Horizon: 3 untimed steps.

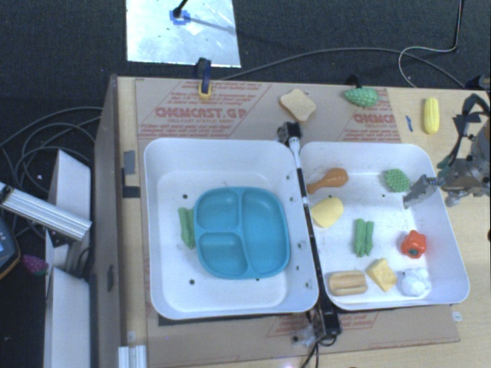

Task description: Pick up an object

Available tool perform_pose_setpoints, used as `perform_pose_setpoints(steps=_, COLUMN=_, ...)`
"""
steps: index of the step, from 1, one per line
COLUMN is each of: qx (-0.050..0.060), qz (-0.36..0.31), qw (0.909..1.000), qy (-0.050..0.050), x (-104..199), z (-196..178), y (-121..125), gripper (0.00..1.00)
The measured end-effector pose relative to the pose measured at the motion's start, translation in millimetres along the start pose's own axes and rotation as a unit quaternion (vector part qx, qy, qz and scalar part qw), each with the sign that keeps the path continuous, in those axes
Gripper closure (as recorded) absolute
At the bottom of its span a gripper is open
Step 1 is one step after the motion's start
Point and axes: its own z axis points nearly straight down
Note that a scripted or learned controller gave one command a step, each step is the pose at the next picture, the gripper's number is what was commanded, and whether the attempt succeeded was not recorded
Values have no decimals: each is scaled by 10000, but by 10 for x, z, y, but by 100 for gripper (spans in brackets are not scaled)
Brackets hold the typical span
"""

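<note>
You have the tool at the right rim of the shallow white right-hand bin, hanging low over its far right part, and you cannot tell how it is set because it is blurred. Just left of it lies a bumpy green round piece, apart from it. Nearer in the same bin sit a small red-orange pepper toy, a white lumpy ball, a yellow cheese wedge, a tan bread roll, a green bean-pod pair, a yellow rounded lump and a tan drumstick. The white left-hand bin holds a blue three-part plastic plate with a green pod just beside its left edge.
</note>
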Motion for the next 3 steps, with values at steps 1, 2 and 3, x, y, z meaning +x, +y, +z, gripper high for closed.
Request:
perform_pose_setpoints(steps=1, qx=12, qz=-3, qw=10000, qy=5, x=327, z=834, y=50, gripper=0)
perform_pose_setpoints(steps=2, qx=0, qz=-1, qw=10000, qy=4, x=748, z=1584, y=-58, gripper=0)
perform_pose_setpoints(steps=3, qx=-10, qz=-4, qw=10000, qy=3, x=746, z=1479, y=-52, gripper=100)
